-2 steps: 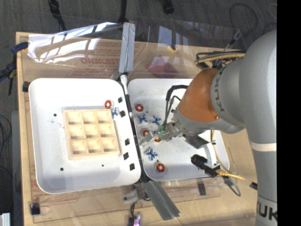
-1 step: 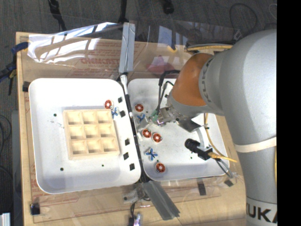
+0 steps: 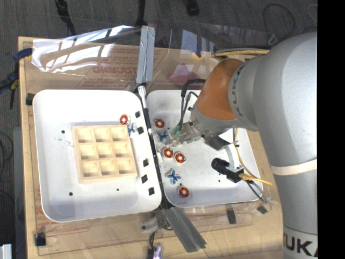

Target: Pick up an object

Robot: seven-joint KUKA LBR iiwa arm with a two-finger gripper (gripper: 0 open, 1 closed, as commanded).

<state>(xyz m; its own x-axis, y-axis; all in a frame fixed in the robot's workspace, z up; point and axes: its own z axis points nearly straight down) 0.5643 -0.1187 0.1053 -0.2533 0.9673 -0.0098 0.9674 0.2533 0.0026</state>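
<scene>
Dark carpet surrounds a pale wooden bench point(image 3: 81, 236), and a creased clear plastic sheet point(image 3: 81, 45) at the back of it catches the light. On the bench two shallow white bins sit side by side, smooth, round-cornered, their raised rims almost meeting in the middle. Small black tabs point(image 3: 144, 171) dot that seam.

The left bin point(image 3: 48, 161) carries a square wooden tray point(image 3: 104, 152) cut into nine square pockets, with bare white floor on every side of it. A red ring point(image 3: 124, 120) lies just off the tray's far right corner, with a small blue piece point(image 3: 131, 128) right beside it.

The right bin point(image 3: 202, 194) holds the loose bits, all in its left half near the seam. There are four red rings, one towards the back point(image 3: 159, 123), two side by side in the middle point(image 3: 168, 153) and one at the front point(image 3: 184, 192). Two blue jacks point(image 3: 173, 176) sit among them.

The smooth grey arm point(image 3: 291, 107) with its orange band point(image 3: 215, 93) covers much of that bin's right and back. The gripper point(image 3: 178, 136) hangs low between the back ring and the middle pair, close to the farther jack. From here I can't tell whether it is open or closed, or whether it touches anything.
</scene>
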